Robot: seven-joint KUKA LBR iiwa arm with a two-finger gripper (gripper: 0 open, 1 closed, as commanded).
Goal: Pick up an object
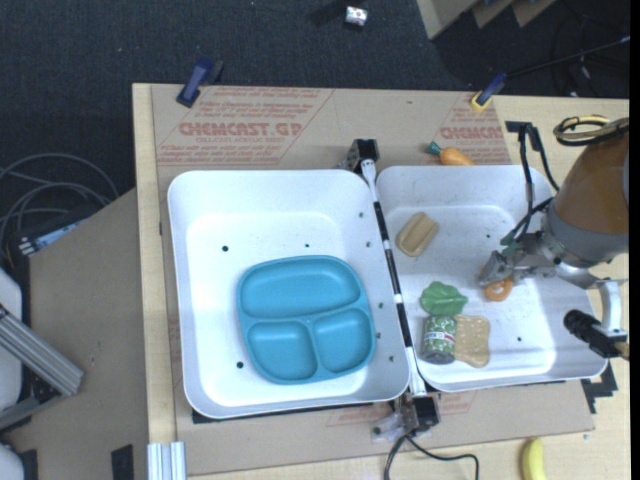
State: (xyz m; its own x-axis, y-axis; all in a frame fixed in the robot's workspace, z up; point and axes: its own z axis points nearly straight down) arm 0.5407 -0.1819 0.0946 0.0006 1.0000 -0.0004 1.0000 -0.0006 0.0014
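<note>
Nearest the camera, a small jar point(438, 337) lies beside a tan biscuit point(471, 339) in the right bin point(520, 360). An orange piece point(497, 289), small and rounded, sits directly beneath the pincer point(503, 271). Arm point(592, 203) enters from the right, angled down. Pincer's opening cannot be determined.

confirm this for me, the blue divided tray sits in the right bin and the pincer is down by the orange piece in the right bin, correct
Not quite. The camera view shows the blue divided tray in the left bin, not the right one. The rest holds: the pincer is down by the orange piece in the right bin.
</note>
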